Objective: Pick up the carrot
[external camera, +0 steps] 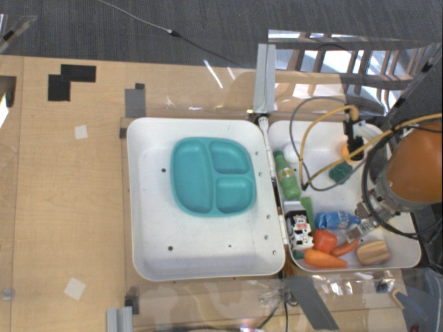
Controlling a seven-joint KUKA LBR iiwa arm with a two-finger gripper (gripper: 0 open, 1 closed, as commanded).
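Light wood worktop with black tape marks top left and small pale squares, dark grey carpet-like floor beyond the far edge, a thin cable running across it. Two shallow white bins side by side: left bin holds a teal divided plate, right bin is cluttered. Carrot lies at the near edge of the right bin, just beside a red-orange toy, a small black-and-white box, a blue packet and a tan wooden block. Green bottle along the bin's left wall. Arm reaches in from right, orange band visible; hand low over the bin near the blue packet, apart from the carrot; cannot tell its grip state.
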